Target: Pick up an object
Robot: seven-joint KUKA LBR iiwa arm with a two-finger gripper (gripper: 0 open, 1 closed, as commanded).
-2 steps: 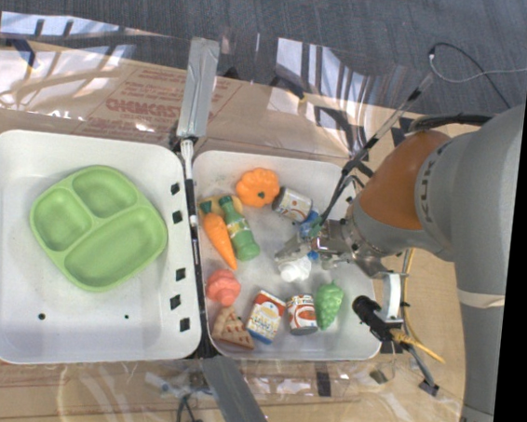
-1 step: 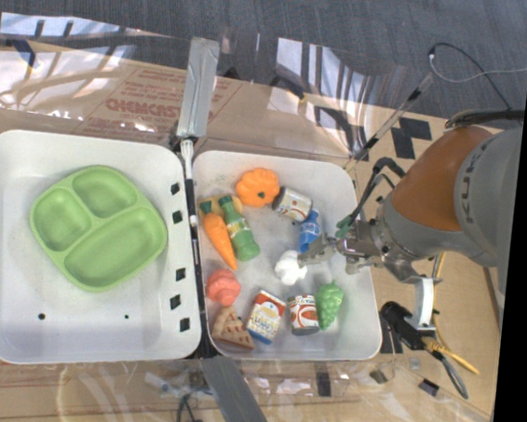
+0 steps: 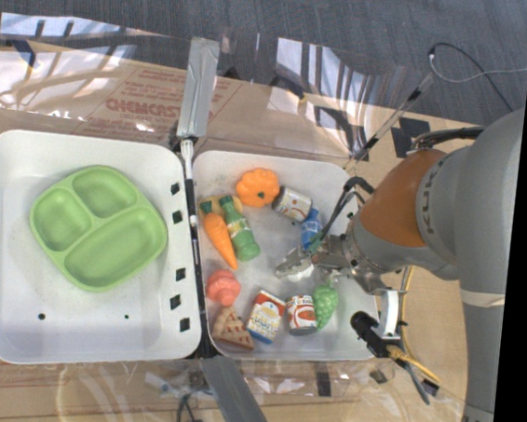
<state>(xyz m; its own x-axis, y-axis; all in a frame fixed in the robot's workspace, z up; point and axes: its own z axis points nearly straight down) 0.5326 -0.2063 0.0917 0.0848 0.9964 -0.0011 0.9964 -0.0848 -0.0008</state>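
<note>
Toys (image 3: 266, 316), about nine, fill the right bin (image 3: 277, 171); one green plate (image 3: 99, 226) left; jaws' (image 3: 297, 265) state unclear.

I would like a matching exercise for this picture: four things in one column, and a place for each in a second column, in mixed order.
Things:
1. green plate
2. pumpkin
3. carrot
4. pizza slice

Places:
A. near corner of the right bin, beside the divider
B. left bin
C. far part of the right bin
D. right bin, beside the green bottle, on the divider side

Pairs: 1-B, 2-C, 3-D, 4-A
</note>
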